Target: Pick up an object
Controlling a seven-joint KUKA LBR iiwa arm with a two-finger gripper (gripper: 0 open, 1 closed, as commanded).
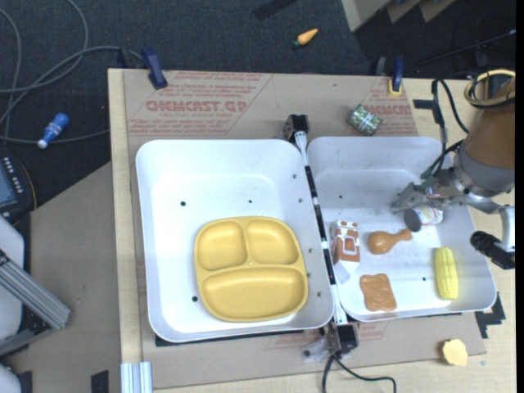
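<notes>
Arm: your arm (pixel 491 150) reaches in from 3 o'clock, wrist low over the right bin (pixel 368 158).
Gripper: the gripper (pixel 422 207) hangs just above the drumstick (pixel 389 240); you cannot tell its opening or hold.
Corn: corn (pixel 445 272) lies at 4 o'clock.
Writing: the board (pixel 196 105) reads "CHEMCAST GP".

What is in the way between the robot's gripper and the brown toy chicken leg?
Nothing visible. The gripper hangs in the right white bin, just above and right of the brown toy chicken leg, with bare bin floor between them. The yellow toy corn cob lies off to the side.
</notes>
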